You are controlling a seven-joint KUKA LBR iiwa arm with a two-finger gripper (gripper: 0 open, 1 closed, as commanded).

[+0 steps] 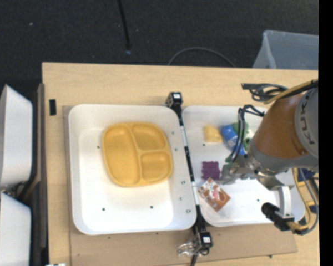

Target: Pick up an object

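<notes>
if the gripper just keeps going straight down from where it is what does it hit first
Most likely the purple object, lying just under the gripper in the right bin; the snack packet is close by, and depth is unclear.

Left bin: you have a divided tray near its centre.
Right bin: by its left wall lie a block, a studded piece in front of it, and a packet nearest the front edge.
Arm: over the right bin's right side.
</notes>
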